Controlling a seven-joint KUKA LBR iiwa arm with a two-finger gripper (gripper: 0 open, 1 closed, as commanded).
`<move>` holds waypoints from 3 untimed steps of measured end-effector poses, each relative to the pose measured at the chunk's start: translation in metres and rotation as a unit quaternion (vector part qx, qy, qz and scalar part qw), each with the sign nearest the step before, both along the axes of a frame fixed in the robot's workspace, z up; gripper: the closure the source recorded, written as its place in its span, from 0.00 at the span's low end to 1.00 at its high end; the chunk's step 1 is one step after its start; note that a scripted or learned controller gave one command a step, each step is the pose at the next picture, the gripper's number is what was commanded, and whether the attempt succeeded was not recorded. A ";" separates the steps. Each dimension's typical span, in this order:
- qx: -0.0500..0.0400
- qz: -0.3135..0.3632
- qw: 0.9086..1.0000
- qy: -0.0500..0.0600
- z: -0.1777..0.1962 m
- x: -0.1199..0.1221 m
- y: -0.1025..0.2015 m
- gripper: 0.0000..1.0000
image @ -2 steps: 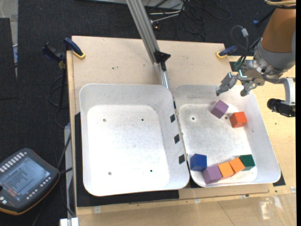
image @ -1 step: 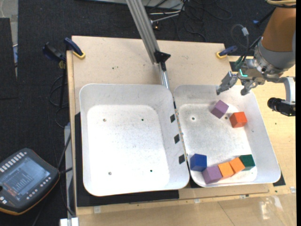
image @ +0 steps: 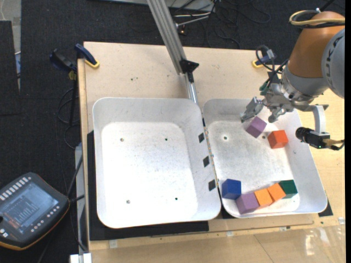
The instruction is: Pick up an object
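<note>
Nearest the camera, along the front wall of the right bin (image: 307,204), four blocks lie in a loose row: a blue block (image: 231,188) on the left, then a purple block (image: 247,202), an orange block (image: 264,196) and a green block (image: 287,188), the last three touching one another. Beside it, the left bin (image: 109,114) has a bare speckled floor. Farther back in the right bin, a red-orange block (image: 278,138) sits alone on the floor, well apart from the front row. Just to its left and slightly farther back is a second purple block (image: 255,127), tilted onto a corner, directly under the tool (image: 264,110). It appears to be at the fingertips, perhaps just lifted or just touched, but whether the fingers are apart, together or clamped on it cannot be told from this slanted view. The coming move likely turns on this relation: the block lies immediately below and slightly left of the tool, so only a short descent or a closing is needed, while its tilt makes a clean hold doubtful. Beyond the bins, the wooden surface (image: 142,70) carries a metal pole (image: 167,29) running back from between the bins, and clamps at its far corners.
</note>
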State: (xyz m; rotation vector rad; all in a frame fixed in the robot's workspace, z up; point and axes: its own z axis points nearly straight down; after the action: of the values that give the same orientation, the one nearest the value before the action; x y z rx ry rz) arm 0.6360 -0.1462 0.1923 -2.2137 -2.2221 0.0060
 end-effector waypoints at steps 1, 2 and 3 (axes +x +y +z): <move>0.000 -0.001 1.000 -0.001 -0.045 -0.002 0.006 0.00; -0.003 -0.002 1.000 -0.013 -0.069 0.004 0.004 0.00; -0.004 -0.002 1.000 -0.013 -0.061 0.004 0.004 1.00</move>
State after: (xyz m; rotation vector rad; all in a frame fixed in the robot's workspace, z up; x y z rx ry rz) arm 0.6399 -0.1420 0.1308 -2.2343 -2.2347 -0.0141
